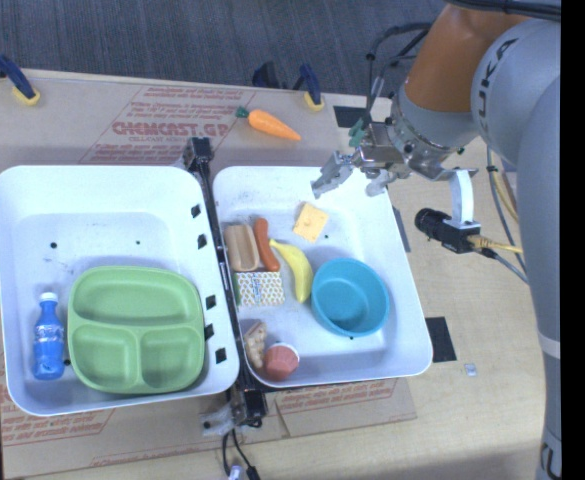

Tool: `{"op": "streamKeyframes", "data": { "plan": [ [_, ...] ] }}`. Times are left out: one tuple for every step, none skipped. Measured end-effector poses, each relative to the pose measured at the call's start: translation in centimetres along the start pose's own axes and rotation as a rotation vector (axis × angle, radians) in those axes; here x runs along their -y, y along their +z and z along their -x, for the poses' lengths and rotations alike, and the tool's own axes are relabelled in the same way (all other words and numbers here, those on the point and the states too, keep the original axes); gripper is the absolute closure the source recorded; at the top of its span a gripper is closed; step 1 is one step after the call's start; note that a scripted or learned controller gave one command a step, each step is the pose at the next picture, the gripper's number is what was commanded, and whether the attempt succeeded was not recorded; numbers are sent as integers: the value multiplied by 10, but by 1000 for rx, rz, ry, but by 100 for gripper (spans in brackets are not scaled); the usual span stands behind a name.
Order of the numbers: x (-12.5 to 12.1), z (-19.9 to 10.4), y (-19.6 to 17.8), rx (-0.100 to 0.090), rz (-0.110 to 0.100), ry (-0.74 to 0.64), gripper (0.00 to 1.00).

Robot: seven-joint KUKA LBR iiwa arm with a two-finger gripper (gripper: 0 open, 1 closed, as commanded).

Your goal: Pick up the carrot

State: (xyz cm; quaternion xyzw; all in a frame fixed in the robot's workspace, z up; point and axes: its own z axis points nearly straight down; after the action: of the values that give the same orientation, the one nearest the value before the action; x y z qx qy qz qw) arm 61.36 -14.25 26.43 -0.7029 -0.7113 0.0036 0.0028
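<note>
The carrot (271, 125), orange with a green top, lies on the cardboard behind the two bins, just past the far rim of the right bin (402, 268). My gripper (353, 177) hangs over the far right part of that bin, to the right of the carrot and a little nearer the camera. Its two fingers are spread open with nothing between them.
In the right bin lie a yellow cheese wedge (311, 222), a hot dog (249, 245), a banana (293, 265), a blue bowl (349, 296), a patterned block (260, 289) and small food items at the front. The left bin (32, 208) holds a green divided plate (135, 329) and a blue bottle (48, 335).
</note>
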Motion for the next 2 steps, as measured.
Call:
{"op": "streamKeyframes", "data": {
  "plan": [
    [18, 21, 134, -3, -14, 77, 0],
    [23, 25, -14, 5, 16, -58, 0]
  ]
}}
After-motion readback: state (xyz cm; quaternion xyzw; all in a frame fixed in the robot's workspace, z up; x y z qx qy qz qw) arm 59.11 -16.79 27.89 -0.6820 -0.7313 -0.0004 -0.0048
